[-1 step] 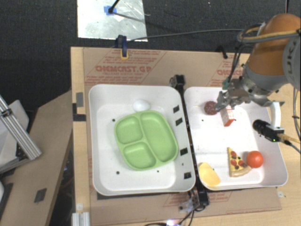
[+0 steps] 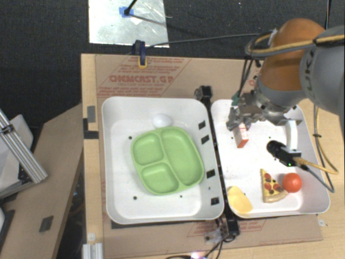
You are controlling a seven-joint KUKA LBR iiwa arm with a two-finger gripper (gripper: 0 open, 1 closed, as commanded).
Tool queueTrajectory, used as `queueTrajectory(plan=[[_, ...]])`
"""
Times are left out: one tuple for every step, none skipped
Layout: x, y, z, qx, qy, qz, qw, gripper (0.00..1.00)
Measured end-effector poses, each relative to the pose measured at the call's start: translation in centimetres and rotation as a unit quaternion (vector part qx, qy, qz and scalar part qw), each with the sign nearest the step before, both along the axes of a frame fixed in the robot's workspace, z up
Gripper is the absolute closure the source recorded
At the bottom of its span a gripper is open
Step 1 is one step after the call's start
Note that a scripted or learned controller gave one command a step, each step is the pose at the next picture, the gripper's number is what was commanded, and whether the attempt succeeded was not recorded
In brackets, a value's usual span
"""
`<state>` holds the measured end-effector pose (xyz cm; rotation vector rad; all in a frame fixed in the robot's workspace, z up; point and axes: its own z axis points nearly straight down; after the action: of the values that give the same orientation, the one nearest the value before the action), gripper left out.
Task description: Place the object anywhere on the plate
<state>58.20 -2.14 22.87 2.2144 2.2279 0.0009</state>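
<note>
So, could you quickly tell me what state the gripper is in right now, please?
Gripper: low over the right bin, right at the small red-and-white box; open or closed cannot be told, nor whether it holds the box.

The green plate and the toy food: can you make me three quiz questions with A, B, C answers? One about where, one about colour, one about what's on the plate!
1. Where is the green plate?
A. left bin
B. right bin
C. on the cardboard

2. What colour is the tomato?
A. blue
B. red
C. green

3. The plate's compartments are:
A. holding the pizza slice
B. holding the tomato
C. bare

Answers: 1 A, it lies in the left bin. 2 B, it is red, beside the pizza slice. 3 C, only green shows inside them.
</note>
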Motion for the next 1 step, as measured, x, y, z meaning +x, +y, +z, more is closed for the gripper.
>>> queueTrajectory(plan=[[0.98, 5.26, 0.88, 0.0004, -0.001, 0.0, 1.0, 1.0]])
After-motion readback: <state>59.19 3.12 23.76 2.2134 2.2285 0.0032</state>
